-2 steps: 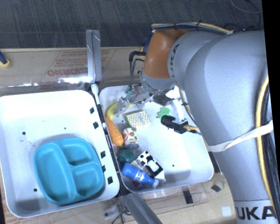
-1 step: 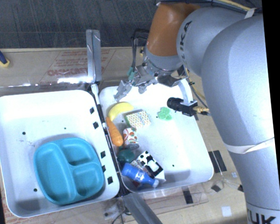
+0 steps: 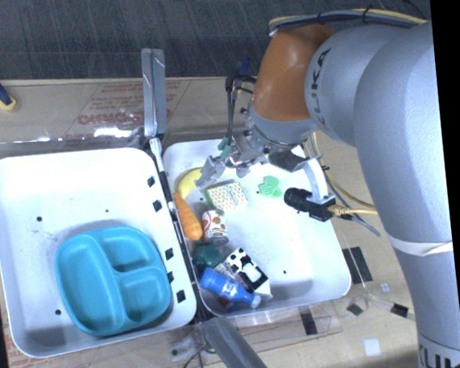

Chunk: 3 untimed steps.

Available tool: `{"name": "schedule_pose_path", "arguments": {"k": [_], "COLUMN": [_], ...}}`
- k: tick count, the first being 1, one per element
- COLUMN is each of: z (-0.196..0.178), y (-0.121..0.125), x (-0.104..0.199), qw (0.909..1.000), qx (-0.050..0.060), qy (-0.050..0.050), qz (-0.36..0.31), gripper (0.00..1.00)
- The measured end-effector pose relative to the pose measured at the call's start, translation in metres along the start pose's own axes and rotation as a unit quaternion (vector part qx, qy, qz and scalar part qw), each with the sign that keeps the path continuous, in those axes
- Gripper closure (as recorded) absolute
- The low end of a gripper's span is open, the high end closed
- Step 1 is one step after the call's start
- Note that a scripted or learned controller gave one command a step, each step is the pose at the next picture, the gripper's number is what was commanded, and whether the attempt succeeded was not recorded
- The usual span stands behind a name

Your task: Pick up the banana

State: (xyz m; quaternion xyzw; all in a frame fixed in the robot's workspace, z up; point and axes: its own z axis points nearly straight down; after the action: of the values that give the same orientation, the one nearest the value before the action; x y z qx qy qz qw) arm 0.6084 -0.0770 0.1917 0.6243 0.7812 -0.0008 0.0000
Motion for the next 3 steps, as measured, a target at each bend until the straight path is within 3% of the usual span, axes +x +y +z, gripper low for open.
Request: {"name": "schedule_pose_path", "arguments": {"k": [1, 2, 3], "z": [0.092, 0.093, 0.097], "y": [-0.023, 0.036, 0.045], "x": [-0.019, -0.071, -0.031], "qw": [0.9997, 0.9817, 0.9811], "qx": [-0.006, -0.006, -0.003], "qy": [-0.002, -0.003, -0.002], "qz": [-0.025, -0.190, -0.194], "gripper": [0.00, 0.00, 0.00]}}
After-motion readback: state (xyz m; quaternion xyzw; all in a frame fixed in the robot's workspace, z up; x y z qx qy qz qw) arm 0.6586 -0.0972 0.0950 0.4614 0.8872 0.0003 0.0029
